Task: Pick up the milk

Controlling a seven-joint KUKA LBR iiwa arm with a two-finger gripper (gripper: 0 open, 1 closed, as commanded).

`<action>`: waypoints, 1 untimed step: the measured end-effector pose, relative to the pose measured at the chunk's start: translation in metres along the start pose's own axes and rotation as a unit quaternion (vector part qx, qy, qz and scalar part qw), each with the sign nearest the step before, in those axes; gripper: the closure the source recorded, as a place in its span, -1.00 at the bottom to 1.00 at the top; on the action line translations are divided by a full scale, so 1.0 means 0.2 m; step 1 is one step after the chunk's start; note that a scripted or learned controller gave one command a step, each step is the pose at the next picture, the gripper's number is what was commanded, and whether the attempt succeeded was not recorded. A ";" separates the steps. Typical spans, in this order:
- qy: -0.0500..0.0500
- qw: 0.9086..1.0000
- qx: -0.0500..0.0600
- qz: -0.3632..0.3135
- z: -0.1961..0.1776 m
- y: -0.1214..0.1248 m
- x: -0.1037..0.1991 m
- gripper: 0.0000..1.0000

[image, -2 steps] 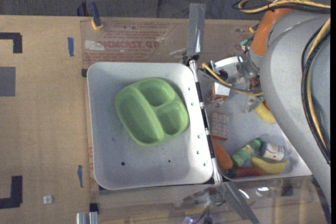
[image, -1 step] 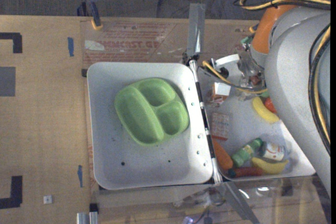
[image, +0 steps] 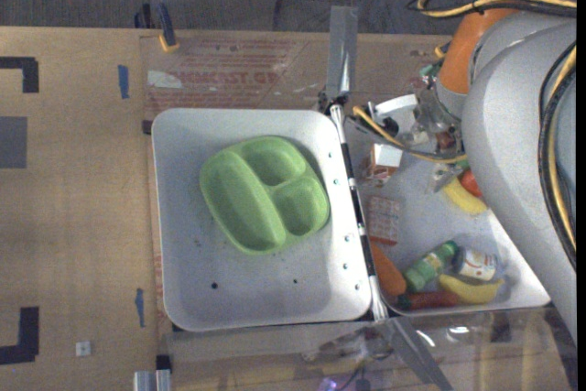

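A small white carton with an orange-red top, which I take for the milk, sits at the far left of the right bin, close to the wall between the bins. My gripper hangs low over the bin's far end, just right of and slightly beyond the carton, amid yellow and black cables. The grey arm with its orange band covers the bin's right side. I see nothing held in the gripper.
A flat white and red pack lies nearer the front. A carrot, green bottle, white bottle, two bananas and a red pepper crowd the front. The left bin holds a green divided plate.
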State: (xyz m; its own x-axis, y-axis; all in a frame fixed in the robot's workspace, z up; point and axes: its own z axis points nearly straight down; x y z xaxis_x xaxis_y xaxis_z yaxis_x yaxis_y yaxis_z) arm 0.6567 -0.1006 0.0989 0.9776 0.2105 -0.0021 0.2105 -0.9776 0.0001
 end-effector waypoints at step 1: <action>0.000 1.000 0.000 -0.002 -0.05 0.00 0.00 1.00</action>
State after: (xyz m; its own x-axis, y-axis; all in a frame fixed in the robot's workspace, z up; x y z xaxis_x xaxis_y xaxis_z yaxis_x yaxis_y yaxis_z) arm 0.6573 -0.0999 0.1094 0.9768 0.2143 -0.0022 0.2143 -0.9768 0.0006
